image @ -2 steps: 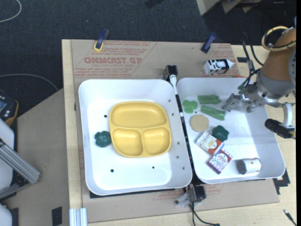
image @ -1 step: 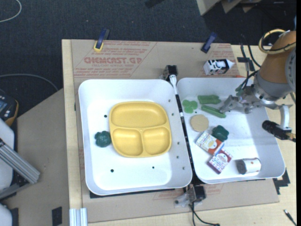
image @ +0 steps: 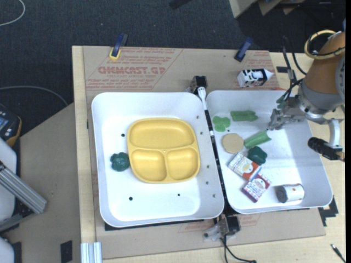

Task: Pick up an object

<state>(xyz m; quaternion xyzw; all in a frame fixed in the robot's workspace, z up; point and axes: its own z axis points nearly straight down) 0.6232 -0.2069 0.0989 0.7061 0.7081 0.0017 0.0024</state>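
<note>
Dark carpet is surrounding the cardboard-topped bench (image: 164,64), where two shallow white bins are sitting side by side. We are looking down on the left white bin (image: 104,147), which is holding a yellow three-compartment plastic plate (image: 163,148) near its middle and a small dark green lumpy toy (image: 119,161) just beside the plate's left edge.

We are seeing the right white bin (image: 312,174) carrying most of the loose things: a round green leafy piece (image: 221,123), a flat green rectangular block (image: 243,115), a tan round disc (image: 232,143), a long green pod-shaped toy (image: 257,140), a dark green rounded lump (image: 257,155), two small red-and-white packets (image: 244,165) and (image: 256,188) lying near each other, and a short grey-and-white can (image: 289,193) lying on its side near the front edge.

Our grey arm with the orange band (image: 323,75) is reaching in from the right, and its two-finger gripper (image: 276,119) is hanging low over the far part of the right bin, just beside the pod-shaped toy's upper end. We cannot tell whether the pincer is apart or together, and nothing is visibly between its tips.

A small black-and-white box (image: 254,76) is resting on the bench behind the right bin.
</note>
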